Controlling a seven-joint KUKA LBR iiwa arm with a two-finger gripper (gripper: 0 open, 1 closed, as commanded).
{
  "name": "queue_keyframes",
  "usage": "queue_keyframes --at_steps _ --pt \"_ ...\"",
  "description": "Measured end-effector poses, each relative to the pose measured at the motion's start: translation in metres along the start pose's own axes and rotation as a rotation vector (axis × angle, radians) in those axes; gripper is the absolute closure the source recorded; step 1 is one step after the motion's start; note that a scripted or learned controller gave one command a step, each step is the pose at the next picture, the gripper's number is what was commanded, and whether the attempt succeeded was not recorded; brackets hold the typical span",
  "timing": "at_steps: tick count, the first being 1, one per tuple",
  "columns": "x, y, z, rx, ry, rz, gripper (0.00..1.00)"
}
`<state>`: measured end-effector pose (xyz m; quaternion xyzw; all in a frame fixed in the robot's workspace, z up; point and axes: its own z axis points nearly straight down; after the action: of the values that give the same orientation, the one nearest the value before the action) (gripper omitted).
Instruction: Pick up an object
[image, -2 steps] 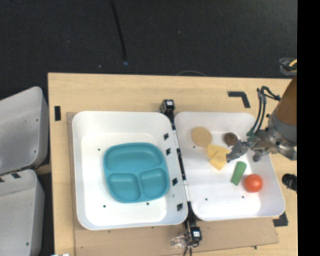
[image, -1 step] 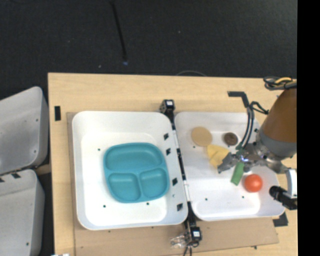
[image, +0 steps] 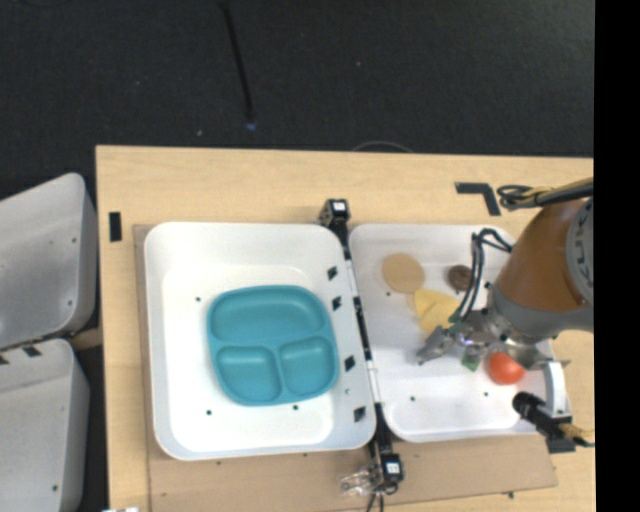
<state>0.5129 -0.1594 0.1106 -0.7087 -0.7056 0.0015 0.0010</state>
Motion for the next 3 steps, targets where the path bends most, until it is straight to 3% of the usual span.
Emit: queue_keyframes --at_steps 1,3 --pt "-0.001 0.002 -0.014 -0.008 0.000 0.009 1.00" --pt "0.001 0.000 -0.129 -0.012 -0.002 -0.008 1.00"
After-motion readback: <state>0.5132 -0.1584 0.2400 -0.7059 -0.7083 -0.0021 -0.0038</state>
